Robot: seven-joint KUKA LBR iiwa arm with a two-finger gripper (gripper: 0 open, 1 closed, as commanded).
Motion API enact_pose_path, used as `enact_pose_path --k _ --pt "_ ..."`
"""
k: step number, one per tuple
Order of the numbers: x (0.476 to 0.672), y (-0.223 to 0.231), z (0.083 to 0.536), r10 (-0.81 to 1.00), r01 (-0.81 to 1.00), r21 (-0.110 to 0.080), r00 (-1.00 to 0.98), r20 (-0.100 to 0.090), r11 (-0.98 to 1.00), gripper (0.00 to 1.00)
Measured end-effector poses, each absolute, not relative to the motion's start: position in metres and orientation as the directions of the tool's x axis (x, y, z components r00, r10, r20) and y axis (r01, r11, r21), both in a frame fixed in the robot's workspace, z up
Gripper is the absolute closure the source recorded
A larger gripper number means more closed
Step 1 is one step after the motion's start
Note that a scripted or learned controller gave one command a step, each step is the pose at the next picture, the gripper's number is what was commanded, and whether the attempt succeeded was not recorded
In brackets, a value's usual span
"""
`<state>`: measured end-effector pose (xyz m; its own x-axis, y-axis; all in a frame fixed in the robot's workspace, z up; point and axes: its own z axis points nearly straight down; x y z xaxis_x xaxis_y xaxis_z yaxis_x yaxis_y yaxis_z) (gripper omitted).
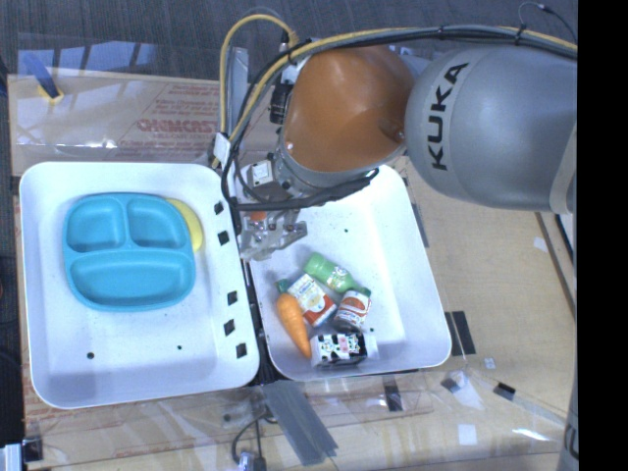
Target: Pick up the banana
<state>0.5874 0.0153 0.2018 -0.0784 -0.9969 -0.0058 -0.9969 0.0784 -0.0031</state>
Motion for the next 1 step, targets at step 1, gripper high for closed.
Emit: enact_pose_path --k 1 --pt "0.5469 -0.0466 0.1914 -1.000 -1.000 0.002 0.015 -0.002 -0.015 1.00"
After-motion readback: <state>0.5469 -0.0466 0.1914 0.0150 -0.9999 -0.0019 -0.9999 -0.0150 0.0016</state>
